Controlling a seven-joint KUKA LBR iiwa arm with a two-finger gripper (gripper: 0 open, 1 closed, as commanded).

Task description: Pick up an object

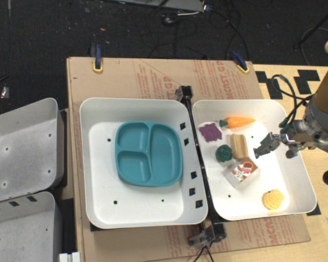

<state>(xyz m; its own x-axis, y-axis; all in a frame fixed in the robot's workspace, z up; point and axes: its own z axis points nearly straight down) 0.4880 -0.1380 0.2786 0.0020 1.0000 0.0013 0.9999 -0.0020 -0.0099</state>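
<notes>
Corn-like yellow piece (273, 200) lay nearest, low in the right bin (302, 171), well apart from the rest. Above it a small red-and-white carton (242, 172) sat tilted, just beside a dark green round item (224, 153) and a tan block (239, 145) standing almost upright in the frame. Purple piece (210, 131) and orange carrot (238, 122) lay at the upper end of the bin, near each other.

Gripper (266, 147) hung over mid-bin, right of the tan block, nothing between its fingers; whether they were parted could not be told. Likely lined up on the central cluster, where targets were densest.

Left bin (98, 162) held a teal divided tray (149, 154), centred, apparently as a drop place. Both bins sat on a cardboard sheet (147, 78) clamped at the upper edge of the frame, presumably so it wouldn't shift.
</notes>
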